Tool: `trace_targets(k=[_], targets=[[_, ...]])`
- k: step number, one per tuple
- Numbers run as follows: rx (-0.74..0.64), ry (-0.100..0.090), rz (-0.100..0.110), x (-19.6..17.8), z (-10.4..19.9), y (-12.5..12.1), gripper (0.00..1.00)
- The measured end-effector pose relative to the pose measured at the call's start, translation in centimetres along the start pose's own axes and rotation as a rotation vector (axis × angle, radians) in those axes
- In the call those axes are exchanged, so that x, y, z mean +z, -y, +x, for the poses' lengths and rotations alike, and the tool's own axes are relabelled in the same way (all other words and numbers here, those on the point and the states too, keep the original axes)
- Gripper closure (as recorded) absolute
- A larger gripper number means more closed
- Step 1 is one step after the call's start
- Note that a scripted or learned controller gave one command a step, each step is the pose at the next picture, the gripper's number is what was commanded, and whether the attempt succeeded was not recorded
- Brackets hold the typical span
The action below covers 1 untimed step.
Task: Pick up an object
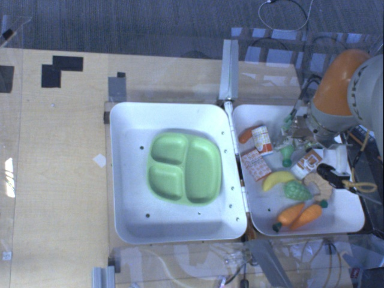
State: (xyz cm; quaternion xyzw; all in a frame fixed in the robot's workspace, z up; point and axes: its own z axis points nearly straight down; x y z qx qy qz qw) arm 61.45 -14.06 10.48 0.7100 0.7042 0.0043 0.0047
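My gripper (293,134) hangs low over the back part of the right bin (348,224), below the orange band of the arm (335,84). Right beneath and beside it are a small green bottle (287,155) and a white can with a red label (261,140). An orange-red sausage (245,135) lies at the bin's back left. A red and white packet (256,165), a yellow banana (276,180), a green leafy piece (297,190) and two orange carrots (299,215) lie towards the front. Nothing visibly sits in the gripper.
The left bin (129,221) holds a green divided plate (185,167). A brown and white carton (309,162) lies just right of the green bottle. A metal divider (228,71) stands behind the seam between the bins.
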Motion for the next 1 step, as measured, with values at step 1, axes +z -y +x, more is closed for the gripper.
trace_targets(k=[1], targets=[[-0.172, -0.002, 0.005, -12.03, 9.11, 2.44, 1.0]])
